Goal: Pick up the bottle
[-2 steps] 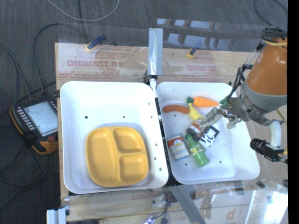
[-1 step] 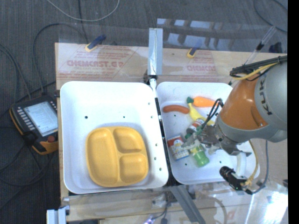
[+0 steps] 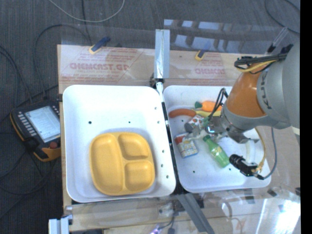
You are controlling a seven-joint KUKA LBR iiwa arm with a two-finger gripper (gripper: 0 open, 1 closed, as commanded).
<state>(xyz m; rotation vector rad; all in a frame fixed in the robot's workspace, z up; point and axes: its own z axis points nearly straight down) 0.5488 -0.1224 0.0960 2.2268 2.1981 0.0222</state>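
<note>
Two shallow white plastic bins sit side by side on the bench; the left bin (image 3: 78, 106) holds a yellow three-compartment plastic tray (image 3: 123, 163). The grey KUKA arm with its orange band (image 3: 243, 99) reaches over the right bin (image 3: 195, 182). Its gripper (image 3: 201, 126) hangs low among a clutter of small items, and I cannot tell how it is set. The small green plastic bottle (image 3: 216, 151) lies flat on the right bin's floor, just beside the gripper, toward the near-right. Its long axis runs diagonally, cap end nearest the gripper. A small flat grey packet (image 3: 187, 147) lies left of the bottle.
</note>
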